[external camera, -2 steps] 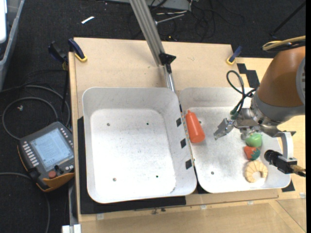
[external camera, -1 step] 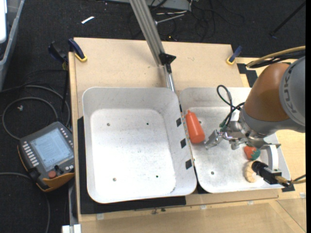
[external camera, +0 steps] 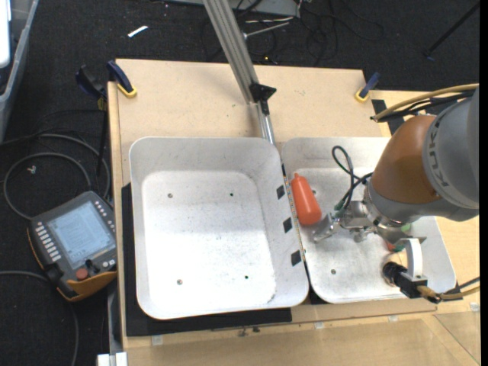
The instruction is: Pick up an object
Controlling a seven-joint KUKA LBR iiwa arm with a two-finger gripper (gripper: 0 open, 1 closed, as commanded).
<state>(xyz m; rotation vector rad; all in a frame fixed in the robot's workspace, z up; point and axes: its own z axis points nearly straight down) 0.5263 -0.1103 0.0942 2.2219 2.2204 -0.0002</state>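
An orange, carrot-shaped object point(external camera: 306, 201) lies in the right bin point(external camera: 345, 279), close along its left wall. My gripper point(external camera: 335, 228) hangs low over the middle of that bin, just right of the orange object's lower end, and nothing shows between its fingers. Small bits of something red point(external camera: 393, 245) and green point(external camera: 403, 225) peek out from under my wrist, mostly hidden by the arm.
The left bin point(external camera: 206, 219) lies beside the right one, and their walls meet in a ridge near the orange object. A slanted metal pole point(external camera: 232, 40) rises from the back of the bench. A teach pendant point(external camera: 72, 239) sits on the floor at left.
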